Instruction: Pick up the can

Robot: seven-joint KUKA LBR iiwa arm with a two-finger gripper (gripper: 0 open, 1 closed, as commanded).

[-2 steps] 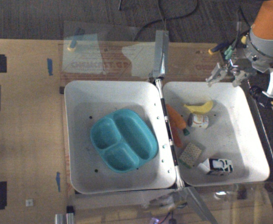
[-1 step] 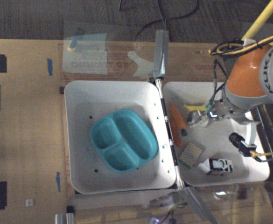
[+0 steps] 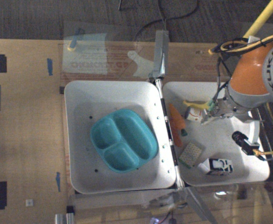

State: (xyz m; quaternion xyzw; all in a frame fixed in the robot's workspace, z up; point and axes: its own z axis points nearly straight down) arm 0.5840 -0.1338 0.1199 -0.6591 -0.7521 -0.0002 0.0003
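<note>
A small pale can-like thing (image 3: 193, 115) lies in the right bin (image 3: 248, 171) near its back left, just under a yellow banana (image 3: 195, 104). My gripper (image 3: 207, 116) hangs low right beside it on its right, under the orange-banded wrist. The gripper's tip partly overlaps that thing, and I cannot tell whether the two touch. Nothing is seen lifted.
An orange carrot (image 3: 175, 121) lies along the right bin's left wall. A grey-green square pad (image 3: 191, 154) and a white-and-black package (image 3: 219, 166) sit near the front. The left bin (image 3: 80, 101) holds a teal divided plate (image 3: 123, 139).
</note>
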